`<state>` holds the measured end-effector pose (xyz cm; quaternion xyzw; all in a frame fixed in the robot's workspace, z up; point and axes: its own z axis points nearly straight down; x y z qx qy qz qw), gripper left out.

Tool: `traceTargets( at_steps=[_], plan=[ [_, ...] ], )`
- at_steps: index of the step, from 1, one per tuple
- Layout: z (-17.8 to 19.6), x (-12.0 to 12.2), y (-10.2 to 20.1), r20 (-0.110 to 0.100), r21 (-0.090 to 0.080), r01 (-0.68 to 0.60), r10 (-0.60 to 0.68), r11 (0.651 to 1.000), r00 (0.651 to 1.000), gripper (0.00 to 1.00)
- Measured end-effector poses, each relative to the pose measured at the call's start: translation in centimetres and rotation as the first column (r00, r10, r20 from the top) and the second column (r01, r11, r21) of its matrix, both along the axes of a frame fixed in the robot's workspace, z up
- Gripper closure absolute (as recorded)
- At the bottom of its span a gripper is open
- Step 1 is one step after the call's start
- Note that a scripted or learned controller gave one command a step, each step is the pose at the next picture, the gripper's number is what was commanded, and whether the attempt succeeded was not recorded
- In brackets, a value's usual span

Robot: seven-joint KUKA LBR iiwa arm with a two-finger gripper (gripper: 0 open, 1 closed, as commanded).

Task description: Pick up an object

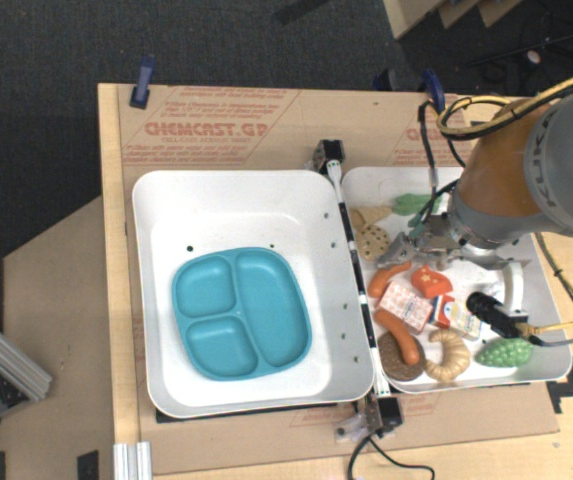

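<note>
My gripper (428, 245) reaches down into the right bin (556, 368), low over a heap of toy foods. Just under and in front of it lie an orange carrot (386, 278) and a red tomato (431, 281). A red-and-white packet (407, 305) lies beside them, with a sausage (402, 332) below it. A tan cracker (371, 236) sits to the gripper's left and a green leafy piece (410, 204) behind it. Nothing is visibly held.
The left bin (166, 208) holds a teal divided plate (240, 311). Near the right bin's front edge are a brown round piece (402, 365), a croissant (451, 356), green grapes (506, 352) and a small carton (454, 314). A wall divides the two bins.
</note>
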<state>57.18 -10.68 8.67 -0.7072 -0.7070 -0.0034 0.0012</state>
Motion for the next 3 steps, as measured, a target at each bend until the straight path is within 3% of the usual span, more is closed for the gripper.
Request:
traceTargets(
  at_steps=[1, 2, 3],
  plan=[
    [0.4, -1.5, 0.0, 0.013, -0.008, 0.001, -0.001, 1.0, 1.0, 0.0],
    [1.4, -1.5, 0.1, 0.014, -0.006, 0.0, 0.0, 1.0, 1.0, 1.0],
    [1.3, -1.5, 0.1, 0.012, -0.006, 0.001, -0.001, 1.0, 1.0, 0.0]
  ],
)
